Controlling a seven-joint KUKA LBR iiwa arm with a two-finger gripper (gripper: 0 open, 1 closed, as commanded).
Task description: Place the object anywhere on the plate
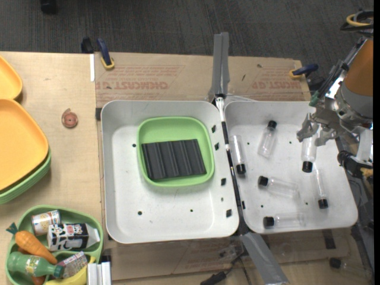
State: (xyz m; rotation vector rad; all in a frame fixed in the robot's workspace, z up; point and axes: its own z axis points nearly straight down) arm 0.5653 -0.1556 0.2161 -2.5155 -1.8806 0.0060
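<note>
Two shallow white bins sit side by side on a wooden bench (71,88), seen from above at a slant. Nearest the viewer, at the bench's lower left corner, a green bowl (24,224) holds toy food. The left bin (119,218) carries a green plate (175,126) with a dark ribbed mat lying in it.

The right bin (350,209) holds several clear vials with black caps, scattered and mostly lying flat. One vial (308,155) hangs roughly upright at the bin's right side, directly below the hand (316,136), well apart from the plate. Whether the hand is clenched on that vial or merely above it cannot be told.

The likely risk is a weak grip: a smooth, round vial could slip free during the carry across the divider between the bins, or roll off the ribbed mat once released.

Farther back, brown cardboard (154,79) lies under the bins, held by clamps. Orange plates (18,141) overlap the bench's left edge. Beyond is dark grey carpet (178,10).
</note>
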